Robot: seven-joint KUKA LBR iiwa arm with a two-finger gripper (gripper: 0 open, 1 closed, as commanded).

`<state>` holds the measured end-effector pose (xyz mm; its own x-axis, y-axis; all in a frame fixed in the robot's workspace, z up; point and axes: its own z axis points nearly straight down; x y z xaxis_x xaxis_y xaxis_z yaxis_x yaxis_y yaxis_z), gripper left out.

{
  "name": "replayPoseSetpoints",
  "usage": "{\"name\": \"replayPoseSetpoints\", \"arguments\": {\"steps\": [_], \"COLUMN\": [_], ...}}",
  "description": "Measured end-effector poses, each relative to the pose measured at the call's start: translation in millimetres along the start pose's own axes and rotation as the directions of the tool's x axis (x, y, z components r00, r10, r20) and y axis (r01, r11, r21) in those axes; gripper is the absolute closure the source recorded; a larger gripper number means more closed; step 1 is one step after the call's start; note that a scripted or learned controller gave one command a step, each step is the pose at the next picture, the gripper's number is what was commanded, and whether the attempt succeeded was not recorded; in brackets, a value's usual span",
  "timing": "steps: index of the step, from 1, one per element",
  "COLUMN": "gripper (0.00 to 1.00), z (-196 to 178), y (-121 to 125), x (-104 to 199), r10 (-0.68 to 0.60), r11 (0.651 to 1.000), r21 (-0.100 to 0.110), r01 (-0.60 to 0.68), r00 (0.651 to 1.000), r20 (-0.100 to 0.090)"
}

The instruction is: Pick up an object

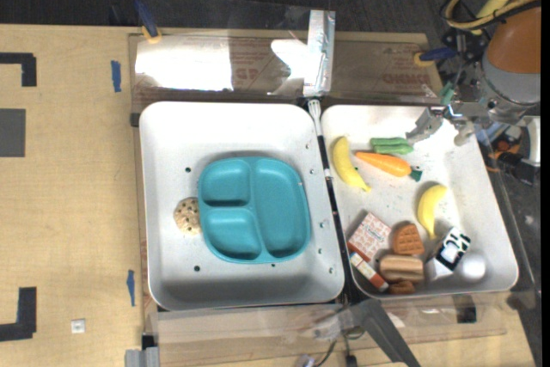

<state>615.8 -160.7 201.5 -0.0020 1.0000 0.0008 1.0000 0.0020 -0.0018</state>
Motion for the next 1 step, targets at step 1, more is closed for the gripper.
{"name": "replayPoseSetpoints", "arguments": {"steps": [1], "gripper": [0.0], "z": [113.7], "y": [-34.3], "x": [-14.1], "r10": [-0.034], "r11": [0.999], "r21": [-0.008], "r01": [0.034], "r00": [0.999], "r20": [0.003]}}
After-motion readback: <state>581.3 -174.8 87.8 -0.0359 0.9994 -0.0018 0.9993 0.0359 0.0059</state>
